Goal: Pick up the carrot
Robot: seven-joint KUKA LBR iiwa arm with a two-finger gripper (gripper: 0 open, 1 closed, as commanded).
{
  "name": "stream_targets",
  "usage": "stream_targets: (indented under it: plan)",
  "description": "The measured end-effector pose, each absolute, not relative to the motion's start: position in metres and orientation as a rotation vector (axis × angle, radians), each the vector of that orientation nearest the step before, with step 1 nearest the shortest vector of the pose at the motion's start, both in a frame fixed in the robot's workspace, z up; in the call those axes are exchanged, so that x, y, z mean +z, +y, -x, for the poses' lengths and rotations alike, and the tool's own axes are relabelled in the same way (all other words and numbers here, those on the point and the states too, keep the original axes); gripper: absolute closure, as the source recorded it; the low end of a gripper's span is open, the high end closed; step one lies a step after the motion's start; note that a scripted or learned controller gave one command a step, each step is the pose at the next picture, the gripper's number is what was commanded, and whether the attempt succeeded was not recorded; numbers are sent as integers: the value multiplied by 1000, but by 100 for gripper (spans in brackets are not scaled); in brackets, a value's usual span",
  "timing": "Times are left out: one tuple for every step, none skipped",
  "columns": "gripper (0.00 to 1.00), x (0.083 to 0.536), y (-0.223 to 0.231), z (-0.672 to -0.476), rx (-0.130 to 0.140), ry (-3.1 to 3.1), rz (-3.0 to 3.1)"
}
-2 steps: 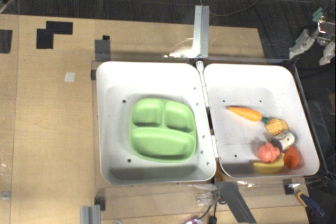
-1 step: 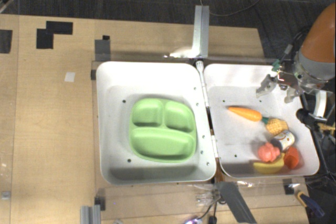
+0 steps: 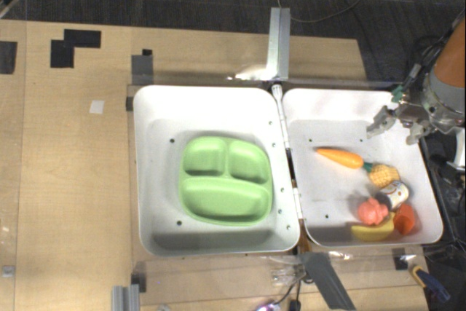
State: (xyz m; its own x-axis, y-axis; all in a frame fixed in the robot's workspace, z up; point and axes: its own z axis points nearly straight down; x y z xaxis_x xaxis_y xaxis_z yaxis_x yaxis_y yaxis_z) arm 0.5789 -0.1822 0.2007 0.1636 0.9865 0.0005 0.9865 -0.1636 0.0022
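wooden bench (image 3: 65, 178) bears two white bins (image 3: 153, 156) side by side.

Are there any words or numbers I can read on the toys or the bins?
None can be read.
The small white toy beside the corn has dark marks, too blurred to read.
The carrot, green tray and both bins are plain.

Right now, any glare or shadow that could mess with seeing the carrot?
Camera view: carrot sharp and evenly lit on the right bin; glare sits on the bins' far rims; soft shadow pools beside the green tray; gripper slightly blurred.
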Motion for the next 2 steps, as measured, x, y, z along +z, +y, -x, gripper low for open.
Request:
stream_targets:
  plan:
    - [0, 99, -158, -573, 6, 1948, -2462]
    - [0, 163, -188, -525, 3, 2147, -2292]
